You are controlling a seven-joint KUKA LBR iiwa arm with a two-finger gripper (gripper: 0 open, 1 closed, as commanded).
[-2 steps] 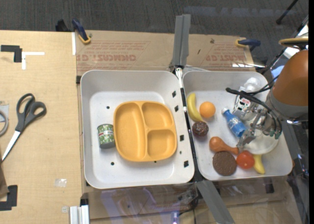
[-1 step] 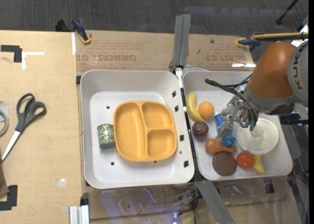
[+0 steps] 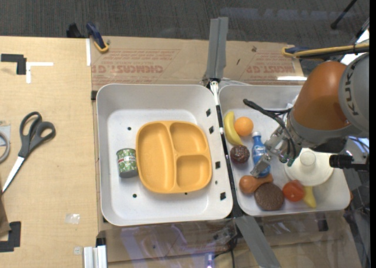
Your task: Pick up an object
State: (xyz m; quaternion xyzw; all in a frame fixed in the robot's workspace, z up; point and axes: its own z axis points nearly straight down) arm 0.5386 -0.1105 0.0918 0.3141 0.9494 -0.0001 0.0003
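The right bin is crowded, with its items packed against its left wall and lower edge. The blue bottle, centre-right of the frame, lies with its long axis running up-down, and the gripper is closed around it

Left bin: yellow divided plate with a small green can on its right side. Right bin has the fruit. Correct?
One error. In the camera view, the small green can sits to the left of the yellow divided plate, not the right, both in the left bin. The fruit, including a banana and an orange, is in the right bin, as stated.
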